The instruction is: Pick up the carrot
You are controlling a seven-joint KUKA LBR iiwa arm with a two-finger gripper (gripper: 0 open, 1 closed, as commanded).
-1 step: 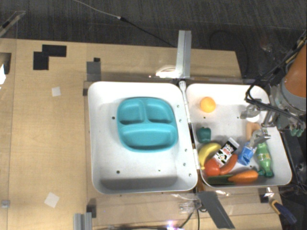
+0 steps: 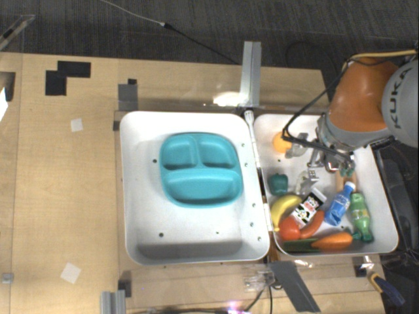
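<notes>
The carrot [image 2: 335, 241] is an orange tapered piece lying flat along the front wall of the right bin [image 2: 386, 231], with a dark green vegetable [image 2: 298, 246] at its left end. My gripper [image 2: 322, 173] hangs under the grey and orange wrist over the middle of the right bin. It is clearly behind the carrot and apart from it. A black-and-white packet [image 2: 306, 209] and a blue bottle [image 2: 339, 205] lie between the gripper and the carrot.
The right bin also holds a yellow banana [image 2: 283, 206], a red fruit [image 2: 290, 228], a green bottle [image 2: 359, 216], a small teal piece [image 2: 278, 183] and a yellow-orange fruit [image 2: 282, 142]. A teal divided plate [image 2: 199, 168] sits in the left bin [image 2: 141, 234].
</notes>
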